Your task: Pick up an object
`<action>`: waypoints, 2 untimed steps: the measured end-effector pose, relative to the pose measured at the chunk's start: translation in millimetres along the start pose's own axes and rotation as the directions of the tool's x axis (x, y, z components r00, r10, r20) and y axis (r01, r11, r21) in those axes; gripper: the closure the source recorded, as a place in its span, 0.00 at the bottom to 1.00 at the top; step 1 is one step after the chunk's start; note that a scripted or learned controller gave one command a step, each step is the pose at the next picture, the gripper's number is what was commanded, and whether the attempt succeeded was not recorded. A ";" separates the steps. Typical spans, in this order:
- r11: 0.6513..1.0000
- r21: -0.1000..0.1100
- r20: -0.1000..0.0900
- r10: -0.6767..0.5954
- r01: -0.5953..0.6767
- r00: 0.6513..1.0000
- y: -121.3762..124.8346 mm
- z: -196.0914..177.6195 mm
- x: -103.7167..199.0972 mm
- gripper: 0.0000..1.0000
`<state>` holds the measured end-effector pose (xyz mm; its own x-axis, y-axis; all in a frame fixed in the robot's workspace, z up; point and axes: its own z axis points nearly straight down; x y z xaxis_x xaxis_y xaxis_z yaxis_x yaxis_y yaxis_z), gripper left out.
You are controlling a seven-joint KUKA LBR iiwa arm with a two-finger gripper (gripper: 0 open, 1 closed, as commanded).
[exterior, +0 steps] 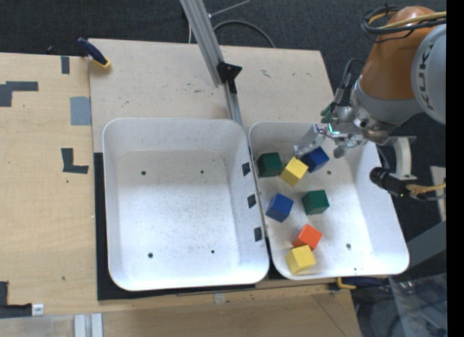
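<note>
Gripper point(320, 144) over right bin point(377, 256), just above blue block point(317, 159), yellow block point(294, 171) beside it

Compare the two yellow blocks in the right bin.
The upper yellow block sits near the bin's back, beside the gripper and touching a blue block. The lower yellow block lies near the front edge, next to the orange block. Both are similar small yellow cubes.
</note>
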<state>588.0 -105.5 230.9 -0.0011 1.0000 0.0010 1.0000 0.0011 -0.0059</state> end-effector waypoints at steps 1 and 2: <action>1.000 -0.004 0.001 -0.001 0.001 1.000 0.8 -2.5 -0.2 0.00; 1.000 0.001 0.000 0.000 0.000 1.000 -0.9 58.8 8.4 0.00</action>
<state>586.8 -97.0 172.2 -0.0012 1.0000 0.0006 1.0000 0.0012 -0.0074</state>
